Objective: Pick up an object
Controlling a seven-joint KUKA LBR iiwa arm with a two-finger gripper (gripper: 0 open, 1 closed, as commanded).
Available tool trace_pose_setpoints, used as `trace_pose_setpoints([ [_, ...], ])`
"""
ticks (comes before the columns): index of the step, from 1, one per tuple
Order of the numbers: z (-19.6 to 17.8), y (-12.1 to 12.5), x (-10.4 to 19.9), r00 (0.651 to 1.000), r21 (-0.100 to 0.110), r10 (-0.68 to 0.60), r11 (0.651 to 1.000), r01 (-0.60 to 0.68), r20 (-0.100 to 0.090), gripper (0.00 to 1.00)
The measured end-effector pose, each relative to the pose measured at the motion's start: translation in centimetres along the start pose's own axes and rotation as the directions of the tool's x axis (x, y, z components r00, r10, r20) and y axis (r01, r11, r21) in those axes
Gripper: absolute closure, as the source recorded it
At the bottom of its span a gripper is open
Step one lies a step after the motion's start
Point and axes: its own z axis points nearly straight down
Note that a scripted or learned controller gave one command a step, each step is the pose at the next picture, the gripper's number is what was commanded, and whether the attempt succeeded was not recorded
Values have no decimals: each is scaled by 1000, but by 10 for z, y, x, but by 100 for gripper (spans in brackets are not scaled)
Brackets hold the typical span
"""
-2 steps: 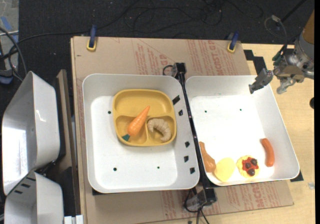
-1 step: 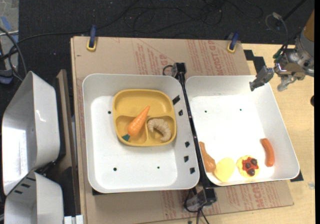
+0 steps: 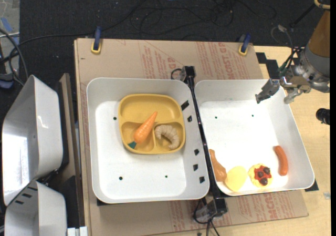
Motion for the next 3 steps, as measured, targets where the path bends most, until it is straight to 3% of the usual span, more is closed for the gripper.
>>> trace_pose_setpoints([
  [2, 110, -7, -3, 1000, 1, 0, 1000, 0, -1, 0],
  [3, 95, -5, -3, 1000, -6, 0, 1000, 0, 1, 100],
])
